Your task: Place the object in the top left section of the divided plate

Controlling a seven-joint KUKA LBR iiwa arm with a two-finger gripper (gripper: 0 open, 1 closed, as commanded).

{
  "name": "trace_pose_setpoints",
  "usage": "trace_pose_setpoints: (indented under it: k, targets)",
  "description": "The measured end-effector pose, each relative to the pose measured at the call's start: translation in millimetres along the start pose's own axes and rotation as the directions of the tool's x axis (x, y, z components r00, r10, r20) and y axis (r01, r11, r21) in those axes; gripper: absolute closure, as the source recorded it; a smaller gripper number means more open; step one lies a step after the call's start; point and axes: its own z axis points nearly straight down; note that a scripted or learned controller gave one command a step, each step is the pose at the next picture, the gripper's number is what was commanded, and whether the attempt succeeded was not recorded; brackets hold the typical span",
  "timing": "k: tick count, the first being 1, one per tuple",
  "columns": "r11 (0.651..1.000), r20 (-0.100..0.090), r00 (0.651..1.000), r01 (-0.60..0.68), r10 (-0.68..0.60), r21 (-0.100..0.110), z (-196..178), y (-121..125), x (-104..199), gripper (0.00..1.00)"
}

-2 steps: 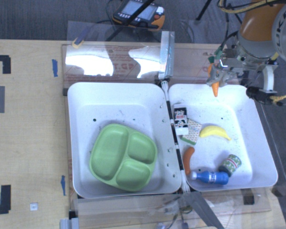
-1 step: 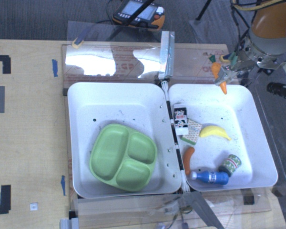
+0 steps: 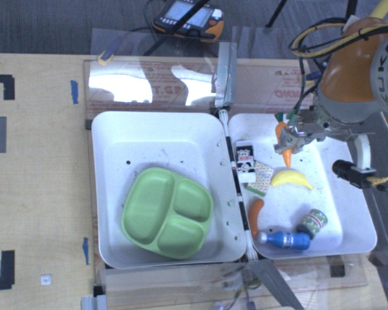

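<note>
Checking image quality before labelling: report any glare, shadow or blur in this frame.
Camera view: strong white glare on the clear panel behind the left bin; soft shadow under the green plate; the gripper and carrot look slightly soft; the bin contents are evenly lit.

1. The arm (image 3: 368, 70) has a rounded grey casing with a broad orange band above the wrist.
2. Yellow and black cables (image 3: 323, 31) loop over its far side.
3. The gripper (image 3: 296, 134) is a small assembly of grey metal.
</note>
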Motion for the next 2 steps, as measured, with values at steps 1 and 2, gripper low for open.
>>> trace_pose_setpoints:
  k: [1, 2]
  targets:
    - [0.960, 0.001, 0.960, -0.280, 0.280, -0.002, 1, 34, 12, 1.00]
    - [0.944, 0.000, 0.944, -0.330, 0.330, 0.000, 45, -42, -4, 1.00]
